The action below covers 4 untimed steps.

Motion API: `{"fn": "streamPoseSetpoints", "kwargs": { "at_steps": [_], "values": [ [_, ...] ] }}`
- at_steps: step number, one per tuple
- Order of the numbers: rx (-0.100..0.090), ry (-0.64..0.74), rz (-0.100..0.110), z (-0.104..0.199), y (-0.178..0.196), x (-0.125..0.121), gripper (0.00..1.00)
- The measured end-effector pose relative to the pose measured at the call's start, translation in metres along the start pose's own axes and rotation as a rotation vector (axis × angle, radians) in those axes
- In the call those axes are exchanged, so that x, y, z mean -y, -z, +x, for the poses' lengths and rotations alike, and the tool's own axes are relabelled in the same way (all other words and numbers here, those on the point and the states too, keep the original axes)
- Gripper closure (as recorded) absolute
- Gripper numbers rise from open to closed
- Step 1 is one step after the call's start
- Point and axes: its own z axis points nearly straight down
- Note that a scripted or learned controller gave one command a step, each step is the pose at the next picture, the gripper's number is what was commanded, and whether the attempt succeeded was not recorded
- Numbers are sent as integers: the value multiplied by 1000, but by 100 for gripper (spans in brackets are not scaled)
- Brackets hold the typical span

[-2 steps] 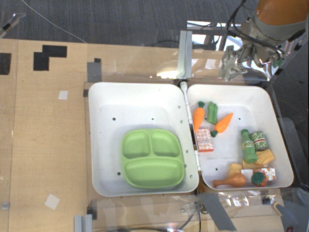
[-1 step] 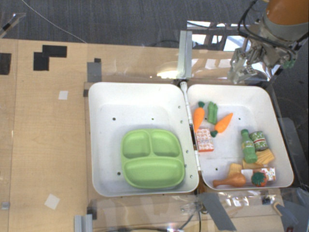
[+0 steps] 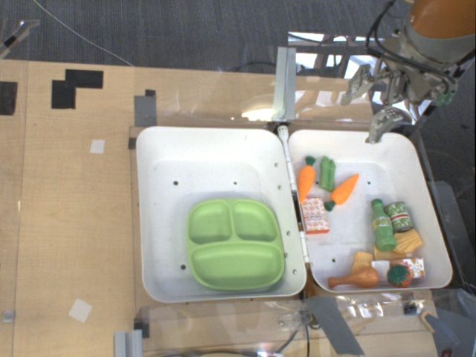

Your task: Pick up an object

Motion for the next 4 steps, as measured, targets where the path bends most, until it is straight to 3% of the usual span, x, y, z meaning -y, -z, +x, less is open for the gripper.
{"fn": "streamPoseSetpoints", "kwargs": {
  "at_steps": [1,2,3,4],
  "values": [
    [-15,57,-8,10,-147,15,0],
    [12,27,7,77,-211,8,0],
    [23,9,9,81,-213,16,0],
    [43,15,19,74,-196,16,100]
  ]
}}
